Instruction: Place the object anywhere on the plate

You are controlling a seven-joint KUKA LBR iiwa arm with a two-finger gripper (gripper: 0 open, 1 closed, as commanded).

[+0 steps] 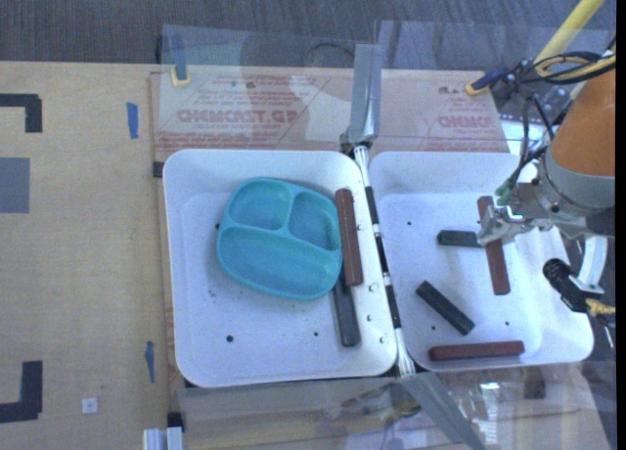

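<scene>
Touching jaws: upright brown stick.

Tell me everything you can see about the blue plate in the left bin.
The plate is a teal, plastic-looking dish with rounded corners, split by raised ridges into three compartments: one long and two smaller. It lies flat, slightly turned, in the left bin, toward its middle. A brown bar lies along its right edge, apparently resting on the rim, and a dark grey bar lies just beyond its lower right corner.
</scene>
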